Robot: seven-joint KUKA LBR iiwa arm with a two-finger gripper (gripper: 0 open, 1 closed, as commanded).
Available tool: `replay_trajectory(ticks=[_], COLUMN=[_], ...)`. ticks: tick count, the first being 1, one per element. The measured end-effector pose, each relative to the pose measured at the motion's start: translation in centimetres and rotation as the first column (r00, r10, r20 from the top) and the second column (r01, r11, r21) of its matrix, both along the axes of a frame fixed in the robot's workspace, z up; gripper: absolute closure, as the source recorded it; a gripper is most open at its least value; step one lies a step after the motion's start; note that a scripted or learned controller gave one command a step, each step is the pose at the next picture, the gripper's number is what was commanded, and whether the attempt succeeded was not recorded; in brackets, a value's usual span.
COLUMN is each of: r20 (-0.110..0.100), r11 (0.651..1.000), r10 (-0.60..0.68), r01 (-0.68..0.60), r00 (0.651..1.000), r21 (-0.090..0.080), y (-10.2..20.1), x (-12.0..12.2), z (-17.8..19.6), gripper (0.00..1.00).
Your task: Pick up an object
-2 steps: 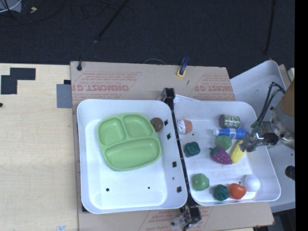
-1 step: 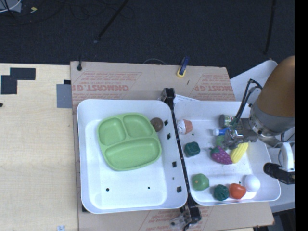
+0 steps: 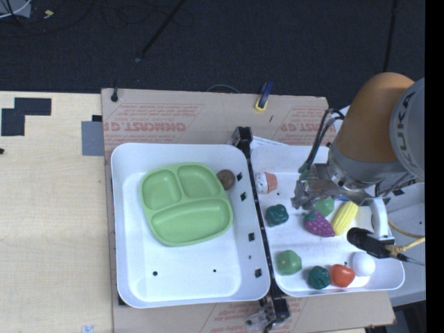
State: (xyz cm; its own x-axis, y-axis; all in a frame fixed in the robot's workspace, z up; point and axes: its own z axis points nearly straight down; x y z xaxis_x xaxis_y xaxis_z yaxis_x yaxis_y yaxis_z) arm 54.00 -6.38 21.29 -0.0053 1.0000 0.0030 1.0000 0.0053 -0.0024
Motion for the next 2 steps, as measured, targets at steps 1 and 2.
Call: replay_trajectory(ticks=[1,2], r20=[0.0,-0.001], r11=[1.0,1.0], r10=[-0.002,-0.002], r01=[0.002,0.002], r00=[1.0,1.0], r21=[-0.001,-0.001], y=[4.5,9.2], x=[1.0,0.8], z=[-0.3,0.0], gripper=[1.0,1.0])
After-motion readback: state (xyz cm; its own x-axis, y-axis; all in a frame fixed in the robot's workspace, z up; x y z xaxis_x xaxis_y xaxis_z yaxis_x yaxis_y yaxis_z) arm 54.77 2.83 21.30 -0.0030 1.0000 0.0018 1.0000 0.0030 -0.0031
